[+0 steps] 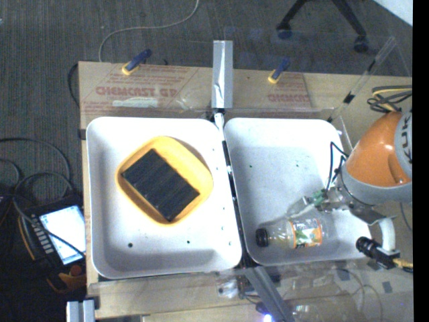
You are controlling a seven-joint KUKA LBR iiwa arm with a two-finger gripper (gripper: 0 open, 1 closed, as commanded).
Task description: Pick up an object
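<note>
Robotics lab, office-type room.
Grey carpet floor (80, 19), office chair base (332, 9) on castors at top, loose cables (40, 173) and a lit tablet-like device (64, 233) on the floor at left. Plywood bench (161, 89) with clamps (136, 61) bears two white bins (107, 139); KUKA arm (382, 163) at right.

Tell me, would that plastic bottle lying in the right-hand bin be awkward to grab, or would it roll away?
The bottle lies on its side, so a nudge would probably roll it along the right bin. It looks clear and mostly empty, so likely light and easy to shove. Thin plastic may dent and slip under the gripper.
</note>
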